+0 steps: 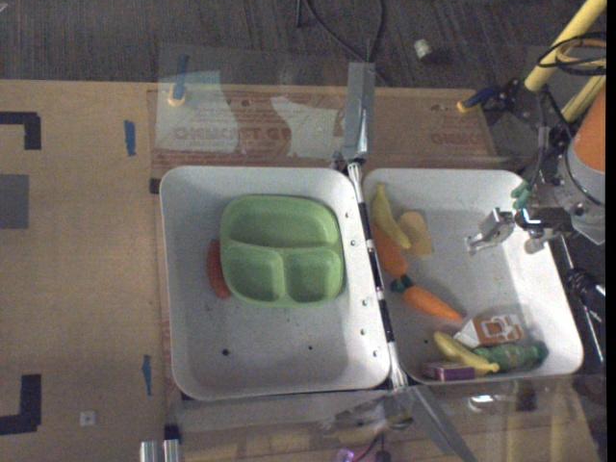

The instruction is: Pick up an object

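My gripper [511, 237] hangs over the right part of the right bin [539, 287], open, with bare bin floor showing between its fingers. To its left lie a yellow banana [385, 217], a pale yellow piece [417, 231] and two orange carrots [390, 254] [431, 303]. Below it, near the bin's front edge, sit a small carton [494, 329], a second yellow banana [462, 351], a green item [515, 356] and a purple item [449, 372]. None of them touches the gripper.
The left bin [279, 354] holds a green divided plate [283, 249] with a red-orange item [217, 269] against its left side. A metal strip [371, 268] joins the bins. Cables and yellow hoses [563, 41] crowd the upper right by the arm.
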Tool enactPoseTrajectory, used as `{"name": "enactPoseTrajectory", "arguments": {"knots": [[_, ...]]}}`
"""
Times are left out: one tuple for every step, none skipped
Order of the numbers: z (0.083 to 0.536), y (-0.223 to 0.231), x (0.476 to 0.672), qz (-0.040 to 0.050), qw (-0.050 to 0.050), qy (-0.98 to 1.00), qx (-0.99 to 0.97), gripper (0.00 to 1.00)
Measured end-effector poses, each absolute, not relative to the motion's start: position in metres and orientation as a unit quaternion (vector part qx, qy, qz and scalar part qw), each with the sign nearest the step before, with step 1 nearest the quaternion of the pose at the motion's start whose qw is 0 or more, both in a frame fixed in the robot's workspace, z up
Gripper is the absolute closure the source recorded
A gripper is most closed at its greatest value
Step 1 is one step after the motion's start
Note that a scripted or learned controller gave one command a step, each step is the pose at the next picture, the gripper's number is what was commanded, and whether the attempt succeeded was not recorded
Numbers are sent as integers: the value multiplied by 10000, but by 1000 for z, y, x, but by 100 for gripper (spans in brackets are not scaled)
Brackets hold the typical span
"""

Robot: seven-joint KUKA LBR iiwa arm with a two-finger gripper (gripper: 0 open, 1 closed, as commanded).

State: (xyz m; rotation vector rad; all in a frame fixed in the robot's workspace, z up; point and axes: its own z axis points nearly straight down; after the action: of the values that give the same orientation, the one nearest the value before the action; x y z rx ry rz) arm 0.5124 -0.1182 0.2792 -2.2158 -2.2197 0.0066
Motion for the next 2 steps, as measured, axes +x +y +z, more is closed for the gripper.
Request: {"name": "enactPoseTrajectory", "arguments": {"knots": [[181, -37, 511, 19, 25, -7376, -6752, 0], [87, -102, 514, -29, -8, -8035, -5953, 0]]}}
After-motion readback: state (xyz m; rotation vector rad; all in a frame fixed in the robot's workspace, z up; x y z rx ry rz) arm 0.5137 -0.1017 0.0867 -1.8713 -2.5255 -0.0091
